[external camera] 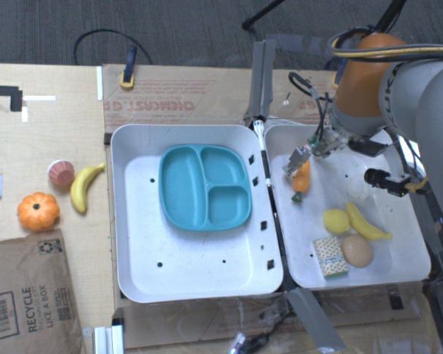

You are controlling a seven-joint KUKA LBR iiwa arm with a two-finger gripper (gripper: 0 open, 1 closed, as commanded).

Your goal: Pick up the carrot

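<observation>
I find the gripper [301,162] in the right bin [399,271] near its left wall, fingers clamped on the carrot [301,177], which hangs beneath them, seemingly for lifting.

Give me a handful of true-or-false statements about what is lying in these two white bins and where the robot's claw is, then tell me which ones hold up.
1. The blue divided plate lies in the left bin. True.
2. The carrot lies on the blue divided plate. False: it is in the right bin, near its left wall.
3. The gripper is right at the carrot's upper end. True.
4. The egg sits in the left bin. False: it is in the right bin, beside a small box.
5. A pumpkin sits on the bench, left of both bins. True.
</observation>
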